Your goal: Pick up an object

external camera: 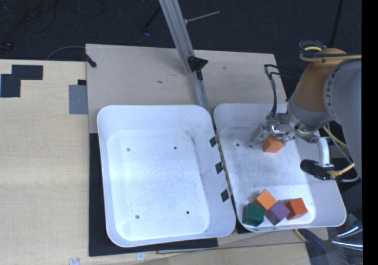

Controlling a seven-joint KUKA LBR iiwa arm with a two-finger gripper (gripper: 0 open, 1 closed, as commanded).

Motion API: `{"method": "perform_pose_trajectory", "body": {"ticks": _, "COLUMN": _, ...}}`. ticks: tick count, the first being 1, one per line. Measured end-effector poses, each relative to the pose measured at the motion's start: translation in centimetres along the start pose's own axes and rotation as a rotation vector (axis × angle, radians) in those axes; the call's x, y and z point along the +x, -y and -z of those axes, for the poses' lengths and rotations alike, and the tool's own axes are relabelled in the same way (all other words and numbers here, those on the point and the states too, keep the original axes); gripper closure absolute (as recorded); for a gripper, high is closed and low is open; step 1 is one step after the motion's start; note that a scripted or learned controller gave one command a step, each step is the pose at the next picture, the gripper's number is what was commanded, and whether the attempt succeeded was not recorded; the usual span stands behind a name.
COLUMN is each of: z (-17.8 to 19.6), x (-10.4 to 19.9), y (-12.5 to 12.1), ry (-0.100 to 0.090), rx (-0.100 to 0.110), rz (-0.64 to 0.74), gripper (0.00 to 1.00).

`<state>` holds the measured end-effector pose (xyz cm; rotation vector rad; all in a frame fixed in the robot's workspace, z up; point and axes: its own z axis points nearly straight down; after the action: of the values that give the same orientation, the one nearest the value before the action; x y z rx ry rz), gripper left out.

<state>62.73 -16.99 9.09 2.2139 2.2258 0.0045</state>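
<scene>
My gripper (270,138) hangs over the upper middle of the right white bin (248,166), reaching in from the right. It stands open, and one grey finger (255,139) splays out to the left. A small orange block (273,147) sits right under the gripper, a little apart from that left finger. I cannot tell whether the block rests on the bin floor or is lifted. In the near corner of the same bin lie an orange cube (266,199), a green block (253,215), a purple block (276,212) and a red-orange block (296,207).
The left white bin (118,122) adjoins the right one, with black clips (219,166) along the shared rim. A slanted metal rail (177,28) rises behind the bins. Cables (326,169) hang from the arm at the right bin's right edge.
</scene>
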Motion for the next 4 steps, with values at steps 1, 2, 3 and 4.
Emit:
{"method": "perform_pose_trajectory", "body": {"ticks": 1, "z": -0.1, "x": -0.1, "y": 0.3, "ry": 0.000, "rx": 0.007, "rz": 0.000, "gripper": 0.00}}
{"method": "perform_pose_trajectory", "body": {"ticks": 2, "z": 0.9, "x": -0.1, "y": 0.4, "ry": 0.000, "rx": 0.010, "rz": 0.005, "gripper": 1.00}}
{"method": "perform_pose_trajectory", "body": {"ticks": 3, "z": 0.1, "x": 6.7, "y": -1.0, "ry": 0.000, "rx": 0.001, "rz": -0.001, "gripper": 1.00}}
{"method": "perform_pose_trajectory", "body": {"ticks": 4, "z": 10.4, "x": 13.2, "y": -2.8, "ry": -0.001, "rx": -0.002, "rz": -0.001, "gripper": 1.00}}
